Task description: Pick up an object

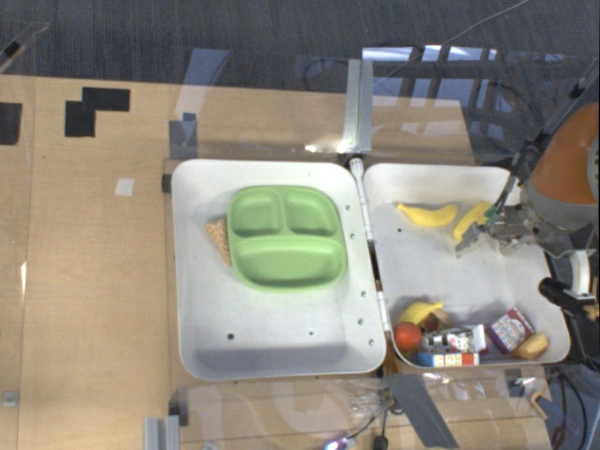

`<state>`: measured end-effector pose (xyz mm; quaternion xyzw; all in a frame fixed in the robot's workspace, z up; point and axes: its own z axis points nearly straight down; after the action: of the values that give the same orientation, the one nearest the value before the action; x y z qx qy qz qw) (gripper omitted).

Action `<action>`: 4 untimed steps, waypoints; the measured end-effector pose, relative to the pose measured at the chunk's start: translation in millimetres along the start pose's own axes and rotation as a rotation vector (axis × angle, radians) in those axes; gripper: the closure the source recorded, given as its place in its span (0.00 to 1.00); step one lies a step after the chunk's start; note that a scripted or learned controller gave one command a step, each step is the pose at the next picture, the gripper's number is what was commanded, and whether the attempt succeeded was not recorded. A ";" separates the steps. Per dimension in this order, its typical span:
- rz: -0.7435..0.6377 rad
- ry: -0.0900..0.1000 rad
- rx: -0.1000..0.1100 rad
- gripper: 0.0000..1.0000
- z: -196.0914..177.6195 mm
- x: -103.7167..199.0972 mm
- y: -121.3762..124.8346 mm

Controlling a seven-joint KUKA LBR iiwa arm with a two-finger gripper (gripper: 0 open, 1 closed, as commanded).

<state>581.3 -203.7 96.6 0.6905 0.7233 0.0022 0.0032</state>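
In the right bin (pixel 412 279) a yellow banana (pixel 427 215) lies near the back left. Just to its right is a smaller yellow piece (pixel 472 217), and my gripper (pixel 480 229) sits right against it, low over the bin floor. The arm with its orange band (pixel 574 165) reaches in from the right edge. Along the bin's front wall there is a pile: a red round fruit (pixel 408 336), a small yellow item (pixel 427 310), a white and blue box (pixel 455 340), a purple packet (pixel 511 329) and a yellow lump (pixel 532 347).
The left bin (pixel 202 307) holds a green divided plate (pixel 284 236) with a tan cracker-like piece (pixel 218 239) tucked at its left edge. A metal divider (pixel 367 242) separates the bins. Cables hang beyond the right bin's far corner.
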 end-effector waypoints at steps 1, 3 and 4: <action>-0.126 0.000 -0.004 0.00 7.4 40.1 50.2; -0.085 0.001 -0.001 1.00 -95.4 116.5 95.7; -0.175 0.002 0.001 1.00 -131.1 173.7 57.5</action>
<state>629.6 -27.3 227.8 0.6247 0.7809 0.0025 0.0024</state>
